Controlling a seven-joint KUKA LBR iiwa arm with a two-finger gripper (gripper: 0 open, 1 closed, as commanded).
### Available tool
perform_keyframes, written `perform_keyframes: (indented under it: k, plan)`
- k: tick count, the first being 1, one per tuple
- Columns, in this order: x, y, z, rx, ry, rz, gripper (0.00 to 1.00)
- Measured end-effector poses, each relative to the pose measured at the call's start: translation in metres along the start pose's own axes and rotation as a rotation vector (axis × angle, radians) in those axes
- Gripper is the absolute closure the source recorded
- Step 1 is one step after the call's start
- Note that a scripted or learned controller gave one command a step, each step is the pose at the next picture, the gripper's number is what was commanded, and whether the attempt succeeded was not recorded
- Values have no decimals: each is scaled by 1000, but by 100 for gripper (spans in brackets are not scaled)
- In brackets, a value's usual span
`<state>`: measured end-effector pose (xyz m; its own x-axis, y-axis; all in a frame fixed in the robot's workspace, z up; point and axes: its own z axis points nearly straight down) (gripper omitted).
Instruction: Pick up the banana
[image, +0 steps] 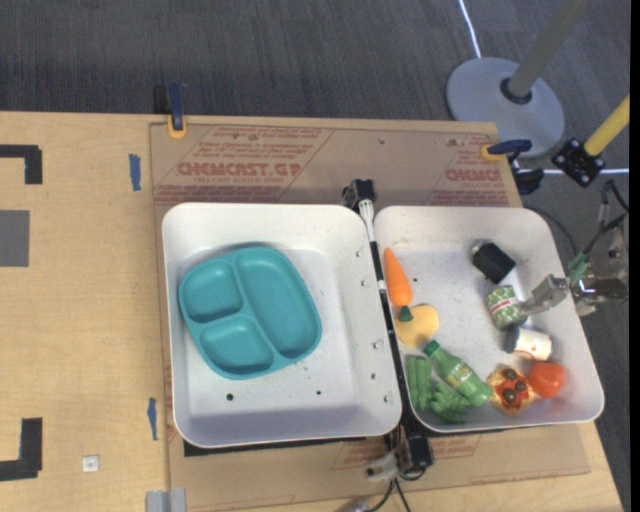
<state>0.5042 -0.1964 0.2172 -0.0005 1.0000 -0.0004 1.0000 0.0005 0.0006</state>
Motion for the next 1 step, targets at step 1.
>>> perform_keyframes:
  k: [1]
  plan:
    - [89, -15, 22, 5, 2, 268, 0]
